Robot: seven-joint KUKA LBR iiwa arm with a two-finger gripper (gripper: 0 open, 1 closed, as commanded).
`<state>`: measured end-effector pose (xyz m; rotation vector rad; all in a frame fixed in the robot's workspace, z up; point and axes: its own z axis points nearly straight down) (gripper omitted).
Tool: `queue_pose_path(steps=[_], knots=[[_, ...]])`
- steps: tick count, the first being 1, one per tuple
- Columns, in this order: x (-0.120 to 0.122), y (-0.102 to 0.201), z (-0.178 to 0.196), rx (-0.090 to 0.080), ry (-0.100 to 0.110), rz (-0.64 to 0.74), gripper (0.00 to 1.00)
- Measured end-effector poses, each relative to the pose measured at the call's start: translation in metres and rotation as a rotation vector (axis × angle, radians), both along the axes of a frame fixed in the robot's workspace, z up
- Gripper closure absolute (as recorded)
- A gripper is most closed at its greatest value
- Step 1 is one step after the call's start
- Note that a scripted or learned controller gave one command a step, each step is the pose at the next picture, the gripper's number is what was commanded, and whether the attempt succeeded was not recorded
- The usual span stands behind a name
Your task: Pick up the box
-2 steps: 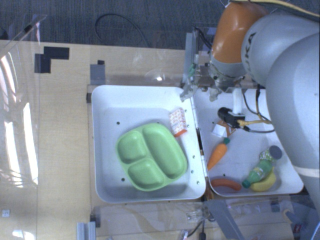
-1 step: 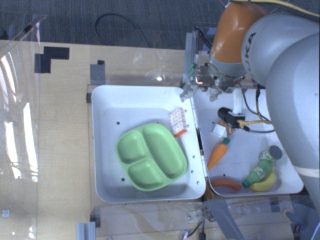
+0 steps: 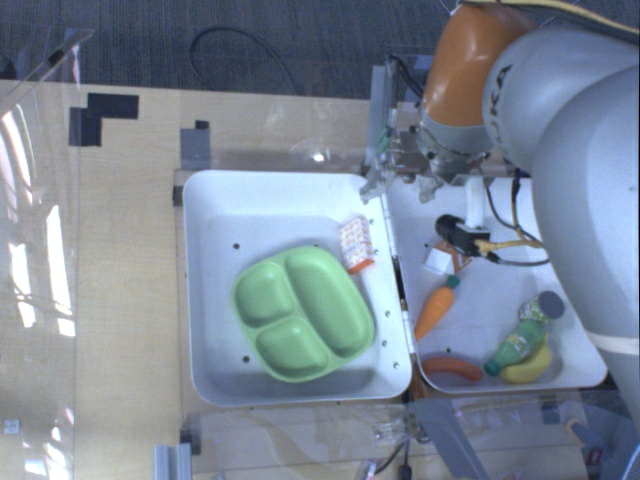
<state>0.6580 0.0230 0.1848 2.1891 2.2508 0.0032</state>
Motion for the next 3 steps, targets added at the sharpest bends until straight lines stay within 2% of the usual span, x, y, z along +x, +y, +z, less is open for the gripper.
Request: queue_pose_path(steps=[3], knots=[[0.0,0.0,0.0,0.0,0.0,0.0,0.0]])
